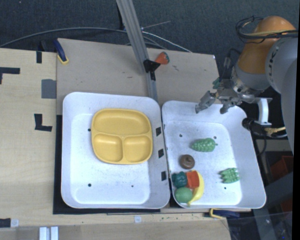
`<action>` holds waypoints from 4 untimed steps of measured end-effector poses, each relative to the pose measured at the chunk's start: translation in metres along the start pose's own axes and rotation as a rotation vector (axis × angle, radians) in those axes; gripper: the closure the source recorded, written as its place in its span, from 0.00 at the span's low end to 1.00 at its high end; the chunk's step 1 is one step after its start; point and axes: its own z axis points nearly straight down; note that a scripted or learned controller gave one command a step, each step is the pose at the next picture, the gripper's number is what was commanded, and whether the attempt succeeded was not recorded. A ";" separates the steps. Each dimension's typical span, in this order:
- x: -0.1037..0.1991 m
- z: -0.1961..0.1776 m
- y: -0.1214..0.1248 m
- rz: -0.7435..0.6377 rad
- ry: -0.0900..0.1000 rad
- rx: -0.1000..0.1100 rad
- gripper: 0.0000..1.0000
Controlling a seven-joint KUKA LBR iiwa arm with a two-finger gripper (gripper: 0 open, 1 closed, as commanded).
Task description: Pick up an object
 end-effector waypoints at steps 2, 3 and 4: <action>0.003 0.106 0.000 -0.001 -0.002 -0.005 0.00; 0.003 0.094 0.001 -0.002 -0.001 -0.006 1.00; 0.011 0.040 0.009 0.000 0.000 -0.011 1.00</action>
